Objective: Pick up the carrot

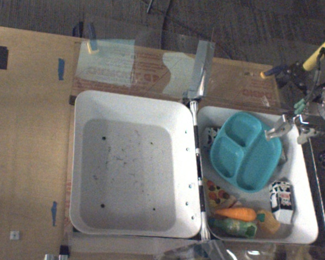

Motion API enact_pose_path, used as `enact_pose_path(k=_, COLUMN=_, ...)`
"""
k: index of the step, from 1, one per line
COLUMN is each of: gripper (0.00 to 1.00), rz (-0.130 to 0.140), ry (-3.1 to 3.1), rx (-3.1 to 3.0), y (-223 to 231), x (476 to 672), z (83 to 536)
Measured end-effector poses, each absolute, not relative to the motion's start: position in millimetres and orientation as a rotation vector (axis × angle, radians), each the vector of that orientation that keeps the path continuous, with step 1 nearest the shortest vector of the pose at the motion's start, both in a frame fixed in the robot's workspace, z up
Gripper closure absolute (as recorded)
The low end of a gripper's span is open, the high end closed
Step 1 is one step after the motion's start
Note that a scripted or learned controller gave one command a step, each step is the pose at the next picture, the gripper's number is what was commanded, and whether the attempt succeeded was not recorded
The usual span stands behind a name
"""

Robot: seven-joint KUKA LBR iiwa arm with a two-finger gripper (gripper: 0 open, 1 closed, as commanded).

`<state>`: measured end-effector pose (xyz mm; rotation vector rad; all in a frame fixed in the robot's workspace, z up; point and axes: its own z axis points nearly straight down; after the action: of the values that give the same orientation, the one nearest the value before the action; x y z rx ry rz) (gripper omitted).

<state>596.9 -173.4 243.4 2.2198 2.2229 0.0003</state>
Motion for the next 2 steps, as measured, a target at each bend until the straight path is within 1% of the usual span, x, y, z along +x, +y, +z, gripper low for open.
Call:
enact_pose_path(k=1, gripper=0.0, rz=0.0, ry=2.448, rx=1.972, y=-131, x=558.7, z=193)
enact_pose_path(k=2, gripper=0.0, rz=0.001, ry=2.578, rx=1.795, y=-124, x=511.6, z=109)
